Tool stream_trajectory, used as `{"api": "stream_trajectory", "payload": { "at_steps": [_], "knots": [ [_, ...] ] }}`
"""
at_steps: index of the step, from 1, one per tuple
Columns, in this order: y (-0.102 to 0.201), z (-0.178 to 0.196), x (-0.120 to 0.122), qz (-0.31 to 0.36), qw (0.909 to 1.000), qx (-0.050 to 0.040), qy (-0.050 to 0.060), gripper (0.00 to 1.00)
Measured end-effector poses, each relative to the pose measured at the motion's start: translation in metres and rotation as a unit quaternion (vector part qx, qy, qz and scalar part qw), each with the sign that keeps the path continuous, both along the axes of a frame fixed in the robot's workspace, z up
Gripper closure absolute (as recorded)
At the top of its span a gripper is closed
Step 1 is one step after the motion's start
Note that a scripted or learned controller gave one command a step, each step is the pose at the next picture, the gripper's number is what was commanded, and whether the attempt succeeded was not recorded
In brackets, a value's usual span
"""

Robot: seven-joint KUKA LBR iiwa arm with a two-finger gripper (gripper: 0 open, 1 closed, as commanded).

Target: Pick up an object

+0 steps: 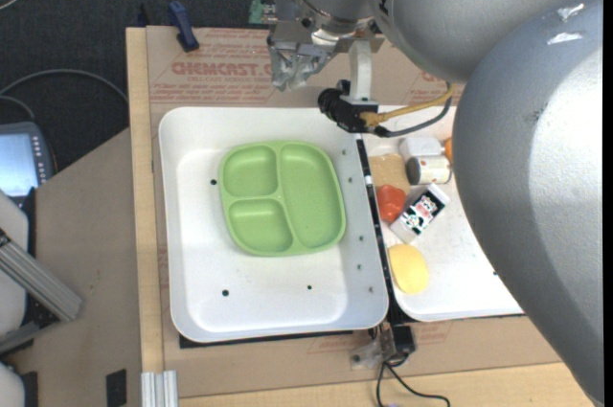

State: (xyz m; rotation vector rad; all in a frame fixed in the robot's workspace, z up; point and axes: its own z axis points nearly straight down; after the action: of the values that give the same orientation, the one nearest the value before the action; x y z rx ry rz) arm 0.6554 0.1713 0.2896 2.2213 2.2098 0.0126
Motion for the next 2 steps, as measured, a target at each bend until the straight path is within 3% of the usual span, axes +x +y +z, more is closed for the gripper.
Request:
{"api": "stream_trajectory", "payload": {
  "at_steps": [1,2],
  "knots": [
    [0.057,-0.018,0.011,0.005,1.0,0.0011,0.004,1.0],
    [0.054,0.106,-0.054,0.005,1.0,0.003,0.0,1.0]
  ]
}}
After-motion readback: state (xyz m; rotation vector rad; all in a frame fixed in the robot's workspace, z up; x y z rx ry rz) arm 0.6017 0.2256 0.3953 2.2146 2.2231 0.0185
